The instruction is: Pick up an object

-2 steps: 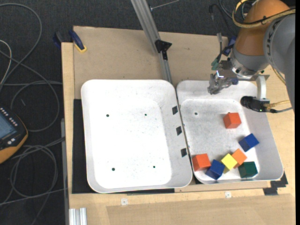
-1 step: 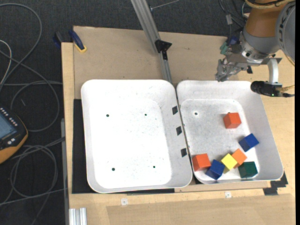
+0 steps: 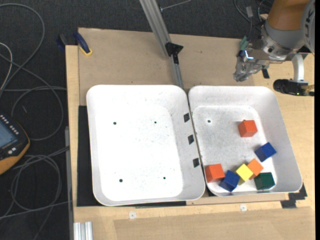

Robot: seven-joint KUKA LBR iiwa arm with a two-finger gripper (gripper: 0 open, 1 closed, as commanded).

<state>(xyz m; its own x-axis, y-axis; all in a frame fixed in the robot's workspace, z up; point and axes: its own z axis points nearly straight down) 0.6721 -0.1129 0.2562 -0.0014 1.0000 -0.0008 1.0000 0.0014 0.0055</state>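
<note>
Two white bins sit side by side on my wooden bench [image 3: 130,54]. My gripper [image 3: 243,71] hangs above the right bin [image 3: 280,109] at its far rim, holding nothing. Blocks cluster at the near corner; the red block [image 3: 247,128] sits alone. I judge I'm at the approach: next I descend over it.

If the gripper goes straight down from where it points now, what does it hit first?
Most likely the bare wooden bench just behind the right bin's far rim, not a block. The gripper hangs outside the bin, though depth is hard to judge from this slanted view.
</note>
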